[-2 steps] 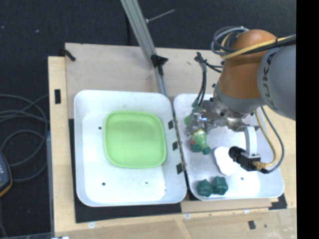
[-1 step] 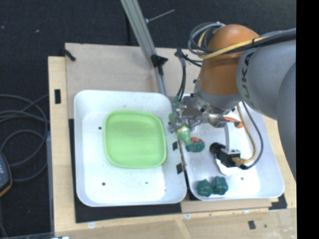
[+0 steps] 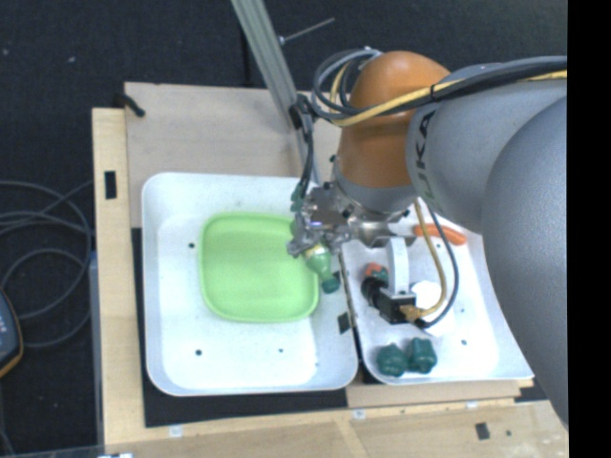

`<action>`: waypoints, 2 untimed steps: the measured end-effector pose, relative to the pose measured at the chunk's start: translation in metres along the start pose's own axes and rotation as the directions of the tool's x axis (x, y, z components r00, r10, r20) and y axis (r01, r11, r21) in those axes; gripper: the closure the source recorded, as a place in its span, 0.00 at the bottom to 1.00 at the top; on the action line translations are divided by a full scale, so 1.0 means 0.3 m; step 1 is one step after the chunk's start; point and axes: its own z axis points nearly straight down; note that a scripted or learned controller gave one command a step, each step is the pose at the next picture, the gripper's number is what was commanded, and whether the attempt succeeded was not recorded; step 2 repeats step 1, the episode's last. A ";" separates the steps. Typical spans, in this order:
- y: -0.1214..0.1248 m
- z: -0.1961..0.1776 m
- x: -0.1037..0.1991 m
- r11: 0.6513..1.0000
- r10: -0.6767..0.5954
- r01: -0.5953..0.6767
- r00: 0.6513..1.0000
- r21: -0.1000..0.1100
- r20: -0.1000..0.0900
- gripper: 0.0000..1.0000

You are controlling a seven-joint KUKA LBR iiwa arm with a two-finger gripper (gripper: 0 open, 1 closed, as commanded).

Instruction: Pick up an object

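Observation:
My gripper hangs over the right edge of the left bin, just above the right rim of a light green plate. A small dark green object sits directly under the gripper's tip, overlapping the plate's right edge. Whether it is in the gripper's grasp or lying on the plate's rim is unclear. The wrist and the orange band hide the back of the right bin.
The right bin holds a dark green lumpy object near its front, a small red piece near its middle, and an orange object partly hidden under the arm. A slanted metal rail rises behind the bins.

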 end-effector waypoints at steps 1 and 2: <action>0.001 -0.002 -0.007 1.000 0.003 -0.003 1.000 -0.001 0.000 0.00; 0.001 -0.002 -0.007 1.000 0.003 -0.003 1.000 -0.001 0.000 0.00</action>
